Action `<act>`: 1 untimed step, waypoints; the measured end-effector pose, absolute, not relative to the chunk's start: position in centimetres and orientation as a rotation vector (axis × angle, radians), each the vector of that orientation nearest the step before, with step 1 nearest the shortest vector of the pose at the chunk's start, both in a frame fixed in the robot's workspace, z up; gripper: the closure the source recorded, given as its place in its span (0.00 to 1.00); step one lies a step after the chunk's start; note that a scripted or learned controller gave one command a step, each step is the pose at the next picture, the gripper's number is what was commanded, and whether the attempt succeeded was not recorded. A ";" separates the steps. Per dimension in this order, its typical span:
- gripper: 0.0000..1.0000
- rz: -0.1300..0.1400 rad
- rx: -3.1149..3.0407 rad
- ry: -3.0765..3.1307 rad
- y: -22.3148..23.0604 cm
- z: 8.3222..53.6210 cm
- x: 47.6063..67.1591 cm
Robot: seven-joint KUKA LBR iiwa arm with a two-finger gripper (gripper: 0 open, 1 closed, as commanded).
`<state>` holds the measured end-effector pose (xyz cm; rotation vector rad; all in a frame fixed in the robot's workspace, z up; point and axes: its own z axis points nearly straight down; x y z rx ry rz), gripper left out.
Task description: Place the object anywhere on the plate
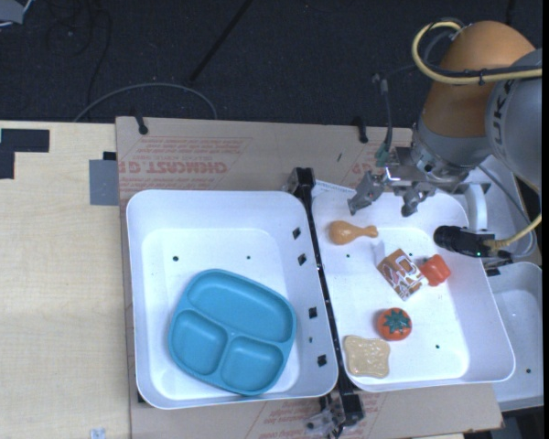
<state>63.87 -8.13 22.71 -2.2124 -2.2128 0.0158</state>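
A grey robot gripper [387, 199] hangs with its two fingers apart and nothing between them, above the far edge of the right bin [457, 355]. Just below the fingers lies a tan chicken drumstick [351, 233], with a small carton [402, 273], tomato [394, 324] and toast slice [367, 356] farther below. Well down and left of the fingers, the blue divided plate [231, 332] sits in the left bin [156, 236].

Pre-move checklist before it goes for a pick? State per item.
1. Gripper open, nothing between fingers: ok.
2. Blue divided plate in left bin, compartments bare: ok.
3. Toy drumstick nearest the gripper, lying apart from other items: ok.
4. Small carton touching orange piece: not ok for a clean grasp.
5. Tomato and toast slice apart: ok.
6. Which object is the target: cannot tell.
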 end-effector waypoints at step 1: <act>0.00 0.003 -2.218 -2.221 -8.1 23.5 64.1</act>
